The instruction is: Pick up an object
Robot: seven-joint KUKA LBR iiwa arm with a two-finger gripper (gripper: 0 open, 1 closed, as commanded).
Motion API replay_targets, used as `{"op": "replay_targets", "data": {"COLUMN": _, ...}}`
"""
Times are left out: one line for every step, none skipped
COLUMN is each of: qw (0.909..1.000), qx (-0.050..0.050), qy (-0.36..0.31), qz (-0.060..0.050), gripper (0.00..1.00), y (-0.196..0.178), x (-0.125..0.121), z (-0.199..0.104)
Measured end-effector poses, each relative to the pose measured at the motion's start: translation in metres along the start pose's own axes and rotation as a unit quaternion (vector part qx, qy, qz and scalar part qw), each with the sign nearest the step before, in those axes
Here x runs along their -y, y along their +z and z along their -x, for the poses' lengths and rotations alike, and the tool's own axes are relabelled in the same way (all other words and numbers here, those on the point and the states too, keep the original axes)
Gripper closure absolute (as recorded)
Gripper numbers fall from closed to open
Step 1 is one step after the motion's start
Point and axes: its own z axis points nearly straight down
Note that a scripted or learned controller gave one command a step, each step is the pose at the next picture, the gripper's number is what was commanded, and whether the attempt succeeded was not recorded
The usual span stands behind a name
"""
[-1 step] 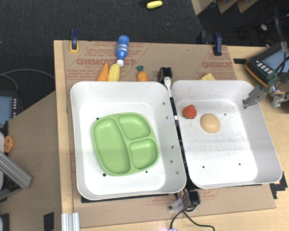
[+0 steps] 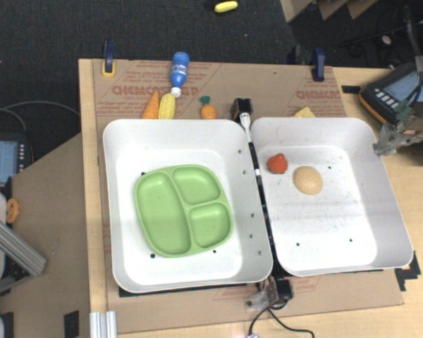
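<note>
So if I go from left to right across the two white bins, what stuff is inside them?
Green plate → red ball → tan egg.

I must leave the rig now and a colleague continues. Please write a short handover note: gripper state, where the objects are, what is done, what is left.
Gripper: nothing to report from the camera view; check it yourself.
Right bin: a small red tomato-like toy and a beige egg-like object, close together near the upper left, apart from each other.
Left bin: a green divided plate, lying flat.
Behind the bins on the bench: toy bottle, corn, carrot.
Done: nothing lifted yet.
Left: pick up one object.
</note>
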Motion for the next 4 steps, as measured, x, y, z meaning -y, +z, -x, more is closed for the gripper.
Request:
{"op": "replay_targets", "data": {"qw": 1.0000, "qx": 0.002, "qy": 0.002, "qz": 0.003, "gripper": 1.00, "y": -0.101, "x": 0.030, "z": 0.041}}
{"op": "replay_targets", "data": {"qw": 1.0000, "qx": 0.001, "qy": 0.001, "qz": 0.003, "gripper": 1.00, "y": -0.179, "x": 0.071, "z": 0.040}}
{"op": "replay_targets", "data": {"qw": 1.0000, "qx": 0.000, "qy": 0.000, "qz": -0.001, "gripper": 0.00, "y": -0.174, "x": 0.070, "z": 0.039}}
{"op": "replay_targets", "data": {"qw": 1.0000, "qx": 0.002, "qy": 0.000, "qz": 0.002, "gripper": 1.00, "y": -0.185, "x": 0.069, "z": 0.040}}
